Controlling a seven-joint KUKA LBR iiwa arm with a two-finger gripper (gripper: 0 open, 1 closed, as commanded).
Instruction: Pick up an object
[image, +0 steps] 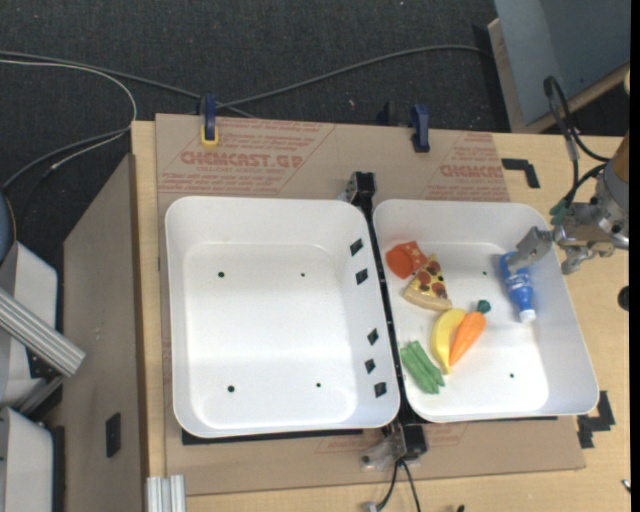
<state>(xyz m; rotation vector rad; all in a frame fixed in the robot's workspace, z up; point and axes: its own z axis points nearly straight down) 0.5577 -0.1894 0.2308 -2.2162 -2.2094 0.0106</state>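
The right bin (520, 395) holds several toy foods. A red pepper (401, 258) and a pizza slice (428, 284) lie near the divider. Below them are a yellow banana (444, 340), an orange carrot (467, 336) and a green pea pod (422, 366). A blue bottle (517, 285) lies near the bin's right side. My gripper (553, 252) hangs over the bin's right rim, just up and right of the bottle. It is open, with nothing between its fingers, and its left finger (530, 244) is close above the bottle's top end.
The left bin (190, 300) sits beside the right one, with a black clip strip (368, 300) along the shared edge. Both rest on a cardboard sheet (300, 150) held by two clamps at the back. Cables run across the dark floor behind.
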